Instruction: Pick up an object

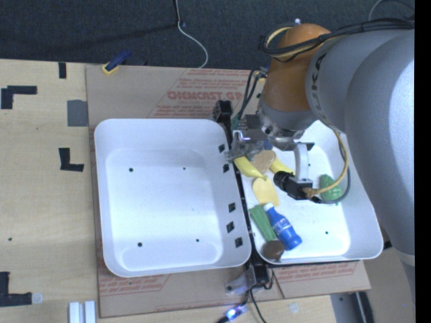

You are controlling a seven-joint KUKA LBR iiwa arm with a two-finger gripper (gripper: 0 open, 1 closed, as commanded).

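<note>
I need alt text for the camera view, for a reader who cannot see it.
A grey robot arm with an orange band reaches from the right over the right shallow white bin, which holds small items including a blue bottle, a green stick and yellow pieces. The left shallow white bin sits beside it.

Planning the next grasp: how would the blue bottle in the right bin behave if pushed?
The blue bottle lies on its side and looks round, so it would probably roll. It looks like light plastic, likely smooth, and might nudge the green object beside it.
</note>
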